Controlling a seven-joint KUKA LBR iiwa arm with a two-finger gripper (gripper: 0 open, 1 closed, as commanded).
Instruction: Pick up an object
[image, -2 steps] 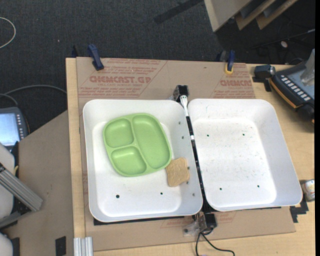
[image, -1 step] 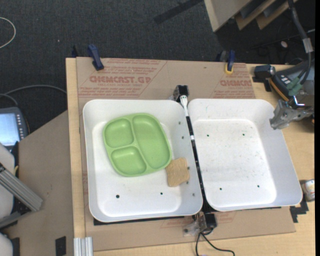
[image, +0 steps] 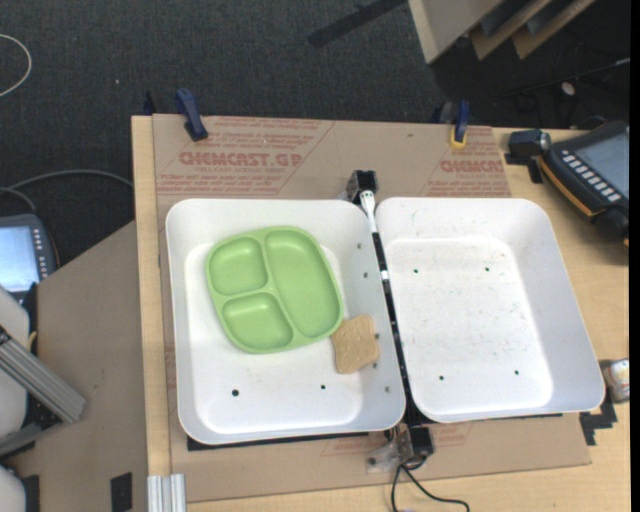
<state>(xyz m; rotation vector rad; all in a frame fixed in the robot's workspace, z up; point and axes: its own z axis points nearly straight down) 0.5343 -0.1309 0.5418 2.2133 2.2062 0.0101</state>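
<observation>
A cardboard-topped bench (image: 300, 140) carries two white bins. In the left bin (image: 200, 400) lies a green divided plate (image: 275, 290), likely light, stiff and slick; its raised rim offers the best pinch. A tan sponge-like piece (image: 355, 344) touches its lower right edge. The gripper's state cannot be told.

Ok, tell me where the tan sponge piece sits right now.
The tan sponge piece lies in the left bin, toward its lower right, touching the lower right edge of the green divided plate.
</observation>
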